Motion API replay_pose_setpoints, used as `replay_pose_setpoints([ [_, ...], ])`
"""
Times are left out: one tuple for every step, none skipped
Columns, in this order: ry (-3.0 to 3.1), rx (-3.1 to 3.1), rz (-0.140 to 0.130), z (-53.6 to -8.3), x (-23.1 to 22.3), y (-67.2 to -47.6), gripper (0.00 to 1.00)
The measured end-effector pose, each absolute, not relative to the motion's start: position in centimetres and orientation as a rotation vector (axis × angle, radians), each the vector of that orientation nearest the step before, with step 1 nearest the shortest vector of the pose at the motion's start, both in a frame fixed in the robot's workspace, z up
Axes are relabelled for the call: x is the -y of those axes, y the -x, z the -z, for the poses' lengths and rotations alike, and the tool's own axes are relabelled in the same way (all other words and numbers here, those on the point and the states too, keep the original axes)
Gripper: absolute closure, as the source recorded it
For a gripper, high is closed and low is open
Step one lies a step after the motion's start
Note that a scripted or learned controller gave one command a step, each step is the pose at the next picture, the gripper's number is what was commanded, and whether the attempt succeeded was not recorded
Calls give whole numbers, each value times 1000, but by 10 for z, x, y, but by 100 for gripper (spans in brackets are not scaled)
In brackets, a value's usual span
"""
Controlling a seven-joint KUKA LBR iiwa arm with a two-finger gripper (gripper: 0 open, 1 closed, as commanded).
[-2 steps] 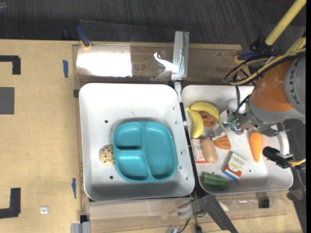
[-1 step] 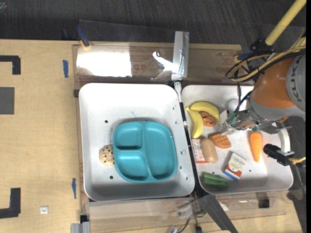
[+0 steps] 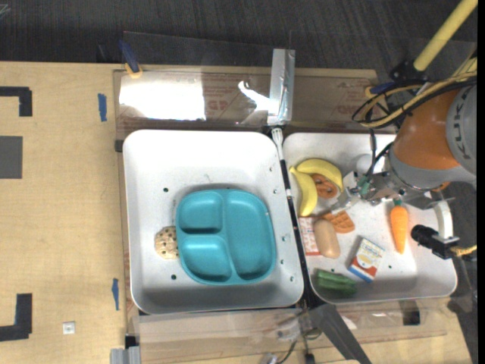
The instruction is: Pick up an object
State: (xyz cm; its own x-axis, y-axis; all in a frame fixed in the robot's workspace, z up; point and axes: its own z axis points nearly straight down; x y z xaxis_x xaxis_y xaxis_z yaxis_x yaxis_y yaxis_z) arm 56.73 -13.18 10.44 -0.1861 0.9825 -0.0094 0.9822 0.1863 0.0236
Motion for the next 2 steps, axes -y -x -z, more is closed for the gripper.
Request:
replay_pose_setpoints([
  [-2068, -2358, -4, -86, 99, -609, 0],
  [-2035, -2391, -1, -87, 107, -515, 0],
])
